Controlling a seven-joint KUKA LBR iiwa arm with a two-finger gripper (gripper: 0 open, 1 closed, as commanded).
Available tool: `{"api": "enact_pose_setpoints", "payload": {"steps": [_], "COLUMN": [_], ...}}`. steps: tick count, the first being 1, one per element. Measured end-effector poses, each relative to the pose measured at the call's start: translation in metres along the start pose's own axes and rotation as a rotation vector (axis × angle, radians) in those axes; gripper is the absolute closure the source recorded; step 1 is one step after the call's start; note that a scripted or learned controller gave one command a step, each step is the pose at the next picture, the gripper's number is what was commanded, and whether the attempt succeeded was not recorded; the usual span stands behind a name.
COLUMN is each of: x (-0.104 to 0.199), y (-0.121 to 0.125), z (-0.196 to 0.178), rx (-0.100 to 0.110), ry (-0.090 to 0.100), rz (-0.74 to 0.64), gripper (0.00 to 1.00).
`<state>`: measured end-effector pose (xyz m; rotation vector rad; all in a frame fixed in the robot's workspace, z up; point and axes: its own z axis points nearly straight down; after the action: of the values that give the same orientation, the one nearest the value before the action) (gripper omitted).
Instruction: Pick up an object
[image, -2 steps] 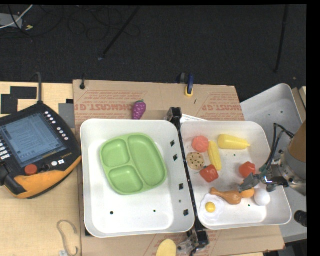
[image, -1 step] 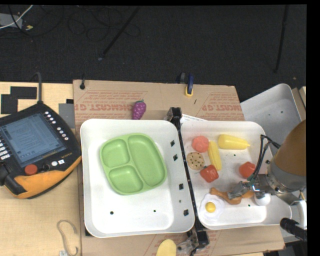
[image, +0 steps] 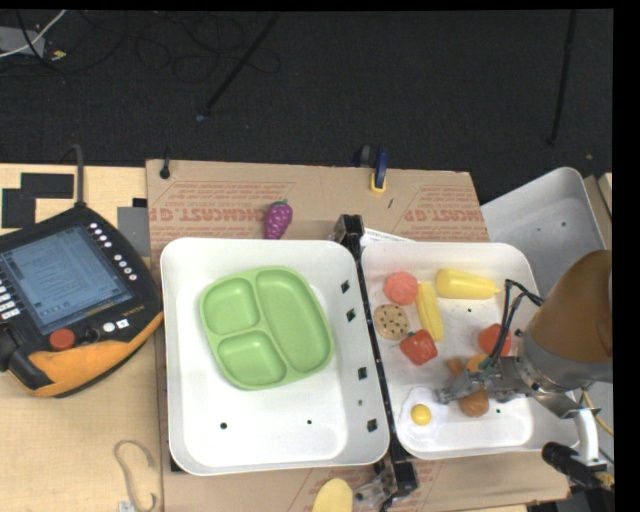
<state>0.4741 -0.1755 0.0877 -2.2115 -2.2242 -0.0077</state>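
The right bin holds several toy foods. Among them are a pinkish-orange ball, a yellow corn-like piece, a yellow banana, a round cookie, a red pepper and a small yellow egg. A red piece lies partly behind the arm's cable. My gripper is low in this bin's front right part, right over a brown piece that it touches or nearly touches. The orange-banded arm enters from the right.
The left bin carries a green divided plate. Purple grapes lie on the cardboard behind the bins. A yellow item sits in front of them. A teach pendant rests at the far left, and a metal hook lies near the front.
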Motion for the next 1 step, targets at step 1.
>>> {"api": "enact_pose_setpoints", "payload": {"steps": [1], "x": [-0.0038], "y": [-0.0014], "z": [-0.0105], "rx": [0.001], "ry": [-0.005], "rz": [0.007], "gripper": [1.00]}}
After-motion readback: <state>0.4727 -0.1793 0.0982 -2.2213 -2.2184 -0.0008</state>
